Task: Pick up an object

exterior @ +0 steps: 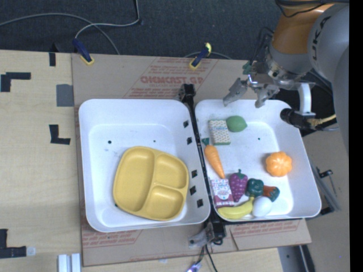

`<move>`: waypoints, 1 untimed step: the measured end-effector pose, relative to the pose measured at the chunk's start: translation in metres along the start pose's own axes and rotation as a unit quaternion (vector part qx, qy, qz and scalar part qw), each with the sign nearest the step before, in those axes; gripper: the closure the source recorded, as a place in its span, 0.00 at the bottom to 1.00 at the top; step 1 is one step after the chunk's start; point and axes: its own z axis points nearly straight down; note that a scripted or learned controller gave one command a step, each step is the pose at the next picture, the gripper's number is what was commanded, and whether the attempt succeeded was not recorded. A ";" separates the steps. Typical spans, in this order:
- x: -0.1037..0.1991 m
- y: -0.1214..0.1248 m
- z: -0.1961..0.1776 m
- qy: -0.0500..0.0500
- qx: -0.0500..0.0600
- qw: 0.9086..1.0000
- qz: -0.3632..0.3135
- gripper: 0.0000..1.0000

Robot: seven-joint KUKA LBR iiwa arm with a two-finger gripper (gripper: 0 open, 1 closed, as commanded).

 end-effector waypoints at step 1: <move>-0.001 -0.015 0.159 0.000 -0.001 1.000 0.000 0.00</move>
